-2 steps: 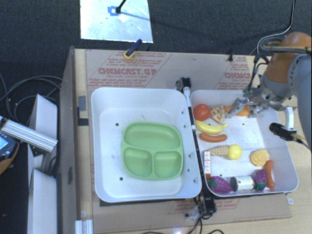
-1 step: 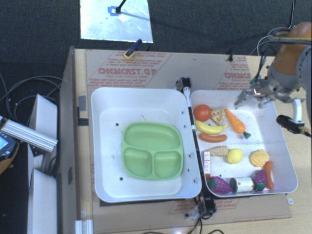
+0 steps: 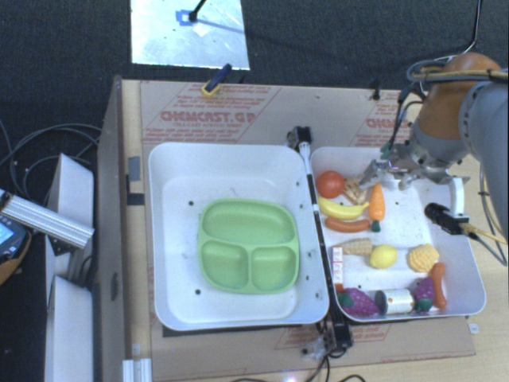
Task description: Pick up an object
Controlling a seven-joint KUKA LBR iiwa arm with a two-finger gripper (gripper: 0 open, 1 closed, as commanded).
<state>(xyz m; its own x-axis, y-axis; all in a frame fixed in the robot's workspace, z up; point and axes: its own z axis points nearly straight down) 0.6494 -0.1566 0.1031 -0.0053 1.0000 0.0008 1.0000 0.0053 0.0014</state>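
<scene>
**Jaws low over the toy food, no pick made yet**

The jaws [image 3: 380, 171] hang at the back of the right bin [image 3: 461, 249], just beside a tomato [image 3: 330, 185] and the top of an upright carrot [image 3: 377, 202]. Whether they are released or clenched, I cannot tell; nothing is visibly held between them. Below lie a banana [image 3: 343, 208], a sausage [image 3: 347, 224], a lemon [image 3: 383, 256], a corn cob [image 3: 423, 257], grapes [image 3: 356, 300] and a can [image 3: 396, 300]. The left bin [image 3: 171, 237] holds a green divided plate [image 3: 248, 245].

This looks like the approach step. The next move seems to call for settling on one piece, likely the carrot or tomato, centring over it and descending without nudging its close neighbours.
</scene>
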